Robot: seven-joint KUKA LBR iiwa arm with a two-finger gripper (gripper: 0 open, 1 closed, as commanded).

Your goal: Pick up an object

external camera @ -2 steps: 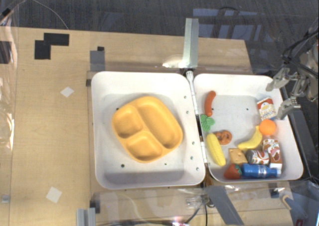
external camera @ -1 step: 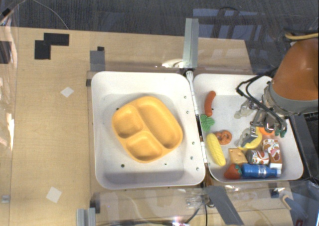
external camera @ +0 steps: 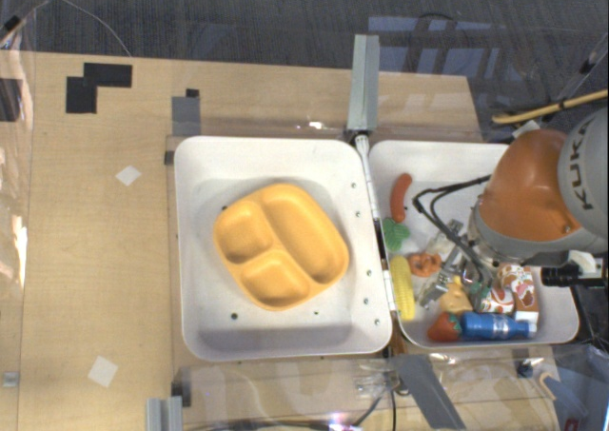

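Observation:
The right bin [external camera: 433, 158] holds a heap of toy food: a red sausage [external camera: 401, 196], a green piece [external camera: 396, 233], a yellow corn cob [external camera: 402, 286], an orange piece [external camera: 424, 264], a red tomato-like piece [external camera: 443, 327], a blue bottle [external camera: 495, 326] and a red-and-white carton [external camera: 517, 288]. My gripper [external camera: 449, 277] reaches down into this heap from the right, just right of the corn cob and over the orange piece. The arm's grey and orange wrist [external camera: 529, 196] covers the bin's right part.
The left bin [external camera: 200, 229] holds a yellow three-compartment plate [external camera: 281, 244] at its middle. A metal divider [external camera: 362, 87] stands at the back between the bins. Black cables [external camera: 438, 205] loop over the right bin. Bare wooden bench lies to the left.

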